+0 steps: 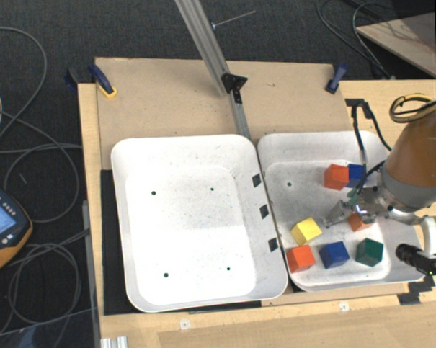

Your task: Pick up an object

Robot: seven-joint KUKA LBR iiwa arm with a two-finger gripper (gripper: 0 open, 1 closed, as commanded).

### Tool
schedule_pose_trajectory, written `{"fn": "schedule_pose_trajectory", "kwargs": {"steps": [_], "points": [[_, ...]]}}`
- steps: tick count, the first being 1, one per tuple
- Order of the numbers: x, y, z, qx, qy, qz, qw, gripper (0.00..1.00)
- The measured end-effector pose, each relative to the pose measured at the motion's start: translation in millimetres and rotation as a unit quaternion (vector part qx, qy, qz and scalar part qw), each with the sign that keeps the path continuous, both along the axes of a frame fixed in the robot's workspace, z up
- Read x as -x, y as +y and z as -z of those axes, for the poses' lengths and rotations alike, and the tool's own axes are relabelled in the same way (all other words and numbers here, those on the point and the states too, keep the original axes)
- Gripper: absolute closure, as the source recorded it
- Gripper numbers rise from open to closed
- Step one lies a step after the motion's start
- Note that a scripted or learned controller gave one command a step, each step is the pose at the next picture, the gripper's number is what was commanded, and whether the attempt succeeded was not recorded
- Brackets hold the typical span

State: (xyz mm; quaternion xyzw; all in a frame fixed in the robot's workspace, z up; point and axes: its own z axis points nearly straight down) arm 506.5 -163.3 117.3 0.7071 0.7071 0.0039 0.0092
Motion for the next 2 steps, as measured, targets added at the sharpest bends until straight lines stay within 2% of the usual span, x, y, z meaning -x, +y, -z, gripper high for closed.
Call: {"fn": "schedule_pose_trajectory", "kwargs": {"steps": [1, 2], "points": [[-1, 0, -9, 0.0009, -0.001, 0.000, 1.0000, 1.00], [7, -2, -68, -0.0027, 0.006, 0.000, 1.0000, 1.00]]}}
